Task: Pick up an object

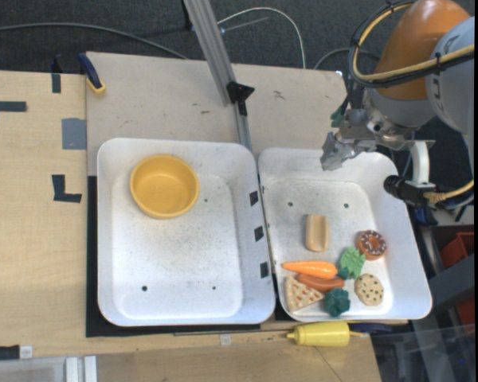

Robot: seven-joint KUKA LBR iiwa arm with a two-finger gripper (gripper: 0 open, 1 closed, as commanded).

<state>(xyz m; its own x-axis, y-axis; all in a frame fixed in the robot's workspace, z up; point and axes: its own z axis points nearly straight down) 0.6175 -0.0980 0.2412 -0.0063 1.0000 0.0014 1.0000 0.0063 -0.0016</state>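
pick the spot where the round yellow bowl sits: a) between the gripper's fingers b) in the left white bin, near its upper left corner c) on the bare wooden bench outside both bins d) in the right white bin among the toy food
b: the round yellow bowl rests on the floor of the left white bin, near its upper left corner, apart from the toy food in the right white bin.

A robotics lab: an industrial arm (430,54) trailing cables reaches over a plywood tabletop (32,213) marked with tape. Below and left of the jaws sit two white bins (111,237), one holding toy food (334,273).
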